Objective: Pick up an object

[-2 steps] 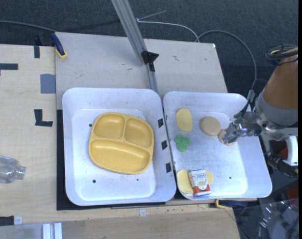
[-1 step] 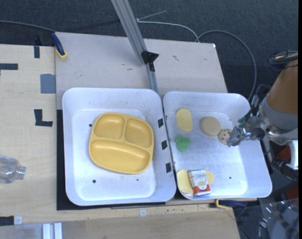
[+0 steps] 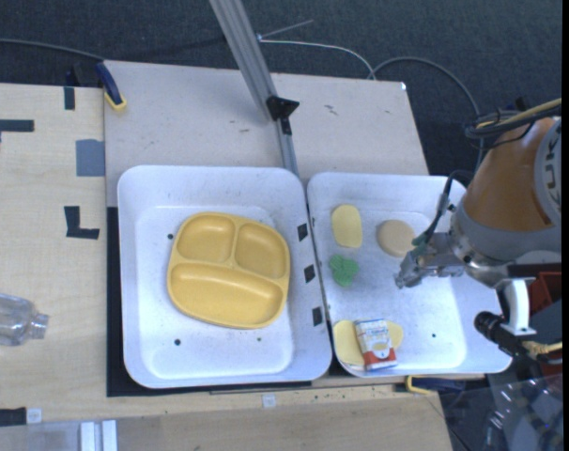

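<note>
Basically hovering right-center: two-finger gripper [image 3: 408, 275], finger state unclear, just below-right of round tan cookie-like piece [image 3: 393, 237].

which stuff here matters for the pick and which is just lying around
For the pick, all in the right bin:
- pincer
- yellow oval piece
- tan round piece
- green piece
- small carton

Lying about:
- yellow divided plate in the left bin
- clear bottle on the bench
- metal pole
</note>
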Robot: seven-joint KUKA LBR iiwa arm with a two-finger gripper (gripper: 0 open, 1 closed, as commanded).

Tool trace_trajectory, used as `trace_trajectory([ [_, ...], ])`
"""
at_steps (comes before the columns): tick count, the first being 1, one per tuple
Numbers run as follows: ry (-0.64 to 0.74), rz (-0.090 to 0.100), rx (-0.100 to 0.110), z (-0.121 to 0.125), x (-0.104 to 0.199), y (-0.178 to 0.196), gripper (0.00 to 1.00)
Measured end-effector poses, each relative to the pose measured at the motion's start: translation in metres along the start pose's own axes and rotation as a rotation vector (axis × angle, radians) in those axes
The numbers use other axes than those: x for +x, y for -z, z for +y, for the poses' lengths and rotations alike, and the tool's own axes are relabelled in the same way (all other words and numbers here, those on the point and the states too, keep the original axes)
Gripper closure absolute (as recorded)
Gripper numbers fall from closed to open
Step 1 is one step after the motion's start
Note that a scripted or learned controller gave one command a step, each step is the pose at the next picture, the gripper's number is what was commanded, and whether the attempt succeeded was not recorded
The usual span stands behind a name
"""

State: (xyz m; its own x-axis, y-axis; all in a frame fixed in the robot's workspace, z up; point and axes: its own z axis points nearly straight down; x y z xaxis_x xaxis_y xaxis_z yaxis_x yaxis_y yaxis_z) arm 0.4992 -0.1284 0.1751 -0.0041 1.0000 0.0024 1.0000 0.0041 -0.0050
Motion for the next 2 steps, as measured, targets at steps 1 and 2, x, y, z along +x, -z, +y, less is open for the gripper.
trace_trajectory([
  [1,0.0,-0.003,-0.008,0.037,0.009,0.034,1.0],
  [2,-0.004,-0.003,0.0,0.045,0.014,0.005,1.0],
])
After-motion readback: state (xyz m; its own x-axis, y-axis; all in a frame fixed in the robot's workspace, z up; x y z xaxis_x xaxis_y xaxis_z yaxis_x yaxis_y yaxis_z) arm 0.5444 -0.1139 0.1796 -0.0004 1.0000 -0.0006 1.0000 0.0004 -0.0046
